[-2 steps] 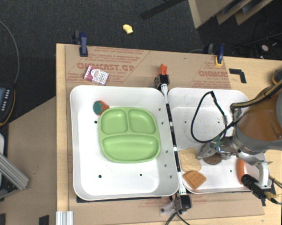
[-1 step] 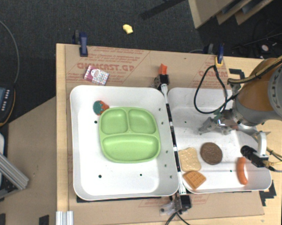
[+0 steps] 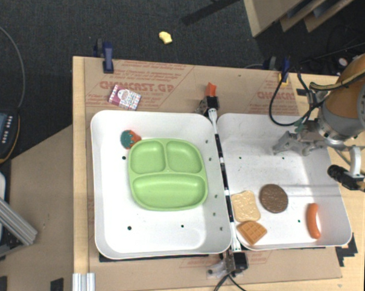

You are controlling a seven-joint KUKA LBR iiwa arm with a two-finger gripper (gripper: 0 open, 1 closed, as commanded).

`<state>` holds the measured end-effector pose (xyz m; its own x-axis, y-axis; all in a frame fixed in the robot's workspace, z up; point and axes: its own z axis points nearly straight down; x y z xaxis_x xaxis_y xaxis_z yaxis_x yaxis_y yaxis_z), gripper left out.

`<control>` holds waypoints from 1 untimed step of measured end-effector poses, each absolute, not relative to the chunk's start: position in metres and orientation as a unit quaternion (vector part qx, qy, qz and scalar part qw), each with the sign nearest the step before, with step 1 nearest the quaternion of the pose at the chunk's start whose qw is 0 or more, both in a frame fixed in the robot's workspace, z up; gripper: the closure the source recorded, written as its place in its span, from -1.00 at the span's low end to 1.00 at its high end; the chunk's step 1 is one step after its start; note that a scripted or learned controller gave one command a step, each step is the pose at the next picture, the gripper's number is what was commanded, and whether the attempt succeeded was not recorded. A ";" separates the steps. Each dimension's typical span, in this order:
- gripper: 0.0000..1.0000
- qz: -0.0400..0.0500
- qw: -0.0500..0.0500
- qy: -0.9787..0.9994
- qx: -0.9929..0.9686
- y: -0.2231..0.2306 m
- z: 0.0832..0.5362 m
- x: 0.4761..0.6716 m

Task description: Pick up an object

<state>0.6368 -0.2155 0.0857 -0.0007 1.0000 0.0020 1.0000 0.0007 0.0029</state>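
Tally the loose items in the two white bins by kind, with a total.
Green divided plate: 1
Red-and-green toy beside it: 1
Crackers: 2
Brown round cookie: 1
Orange sausage: 1
Total: 6

Cardboard sheet (image 3: 79, 167) lies under the left bin (image 3: 160, 231); pink packet (image 3: 124, 97) just beyond the bin's far-left corner, blue clamp (image 3: 107, 54) past it, yellow scrap (image 3: 166, 37) on dark floor (image 3: 55, 22) farther beyond

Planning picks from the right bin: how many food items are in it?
4. A cracker and a waffle touch by the left wall; a brown cookie lies beside the cracker; a sausage lies near the right edge.
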 end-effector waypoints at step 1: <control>-1.00 -0.002 -0.004 0.706 0.708 -0.199 0.085 0.547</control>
